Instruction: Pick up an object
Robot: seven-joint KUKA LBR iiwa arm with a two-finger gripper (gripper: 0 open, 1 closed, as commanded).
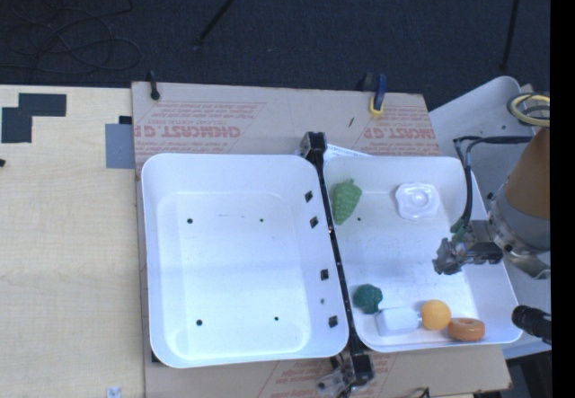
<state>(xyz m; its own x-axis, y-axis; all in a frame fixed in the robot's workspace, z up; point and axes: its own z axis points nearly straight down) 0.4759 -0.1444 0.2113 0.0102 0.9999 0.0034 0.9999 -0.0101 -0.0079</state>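
Note:
The right bin (395, 243) holds a light green leafy piece (345, 199) near its left wall and a clear white lid-like object (416, 200) at the back. Along its front lie a dark green lump (367, 298), a white block (396, 321), an orange ball (436, 314) and an orange-brown ring (466, 329). My gripper (450, 260) hangs over the right side of this bin, above bare floor, between the white lid and the orange ball. I see nothing between its fingers.
The left bin (235, 257) stands beside the right one, with a black divider (325, 243) between them. Both rest on a cardboard sheet (269, 122). A blue-yellow clamp (377, 92) grips the sheet's back edge.

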